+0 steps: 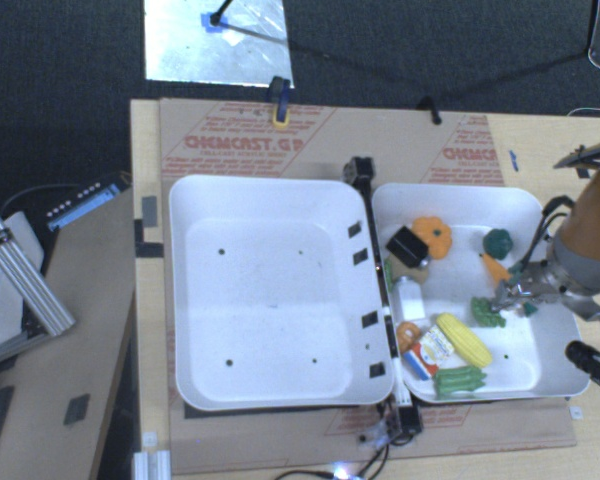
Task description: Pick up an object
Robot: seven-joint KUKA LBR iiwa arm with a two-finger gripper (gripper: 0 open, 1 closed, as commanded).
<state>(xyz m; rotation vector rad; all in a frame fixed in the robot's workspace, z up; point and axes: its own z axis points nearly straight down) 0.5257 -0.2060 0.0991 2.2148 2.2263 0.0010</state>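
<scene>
The right bin (525, 206) holds several toys. An orange pumpkin (434, 236) and a black block (407, 247) lie at its back left. At the back right are a dark green round toy (497, 241) and an orange carrot (493, 265). A yellow corn cob (464, 339), a green vegetable (458, 379), a white bottle (410, 294) and a red and blue packet (423, 358) lie toward the front. My gripper (512, 295) is low in the right bin, right beside a green leafy toy (486, 313). Whether it touches that toy is unclear.
The left bin (270, 288) sits beside the right one, and black clips (365, 258) run along the shared wall. The grey arm (585, 253) comes in over the right bin's right rim. A cardboard sheet (245, 133) lies under both bins.
</scene>
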